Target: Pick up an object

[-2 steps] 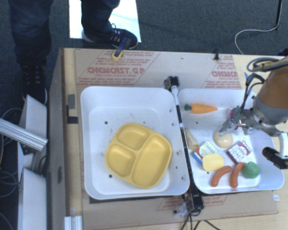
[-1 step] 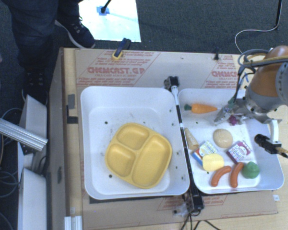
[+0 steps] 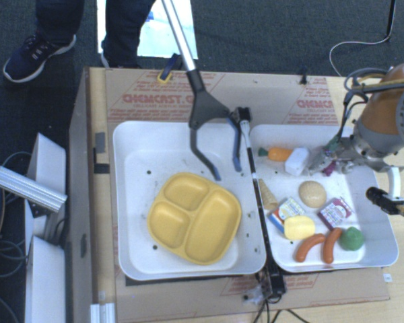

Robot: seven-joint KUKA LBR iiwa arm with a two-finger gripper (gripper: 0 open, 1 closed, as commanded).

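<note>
The grey two-finger gripper (image 3: 325, 161), its grip impossible to tell, hovers at the right white bin's (image 3: 390, 244) one o'clock, seemingly approaching; next it must descend onto the small white plastic bottle (image 3: 296, 161).

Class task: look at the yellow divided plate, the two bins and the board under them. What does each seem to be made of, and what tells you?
Yellow divided plate: probably moulded plastic, smooth with a soft sheen and rounded compartments.
Left bin and right bin: likely thin white plastic, glossy, with rounded corners.
Board: looks like corrugated cardboard, matt brown with red print.
</note>
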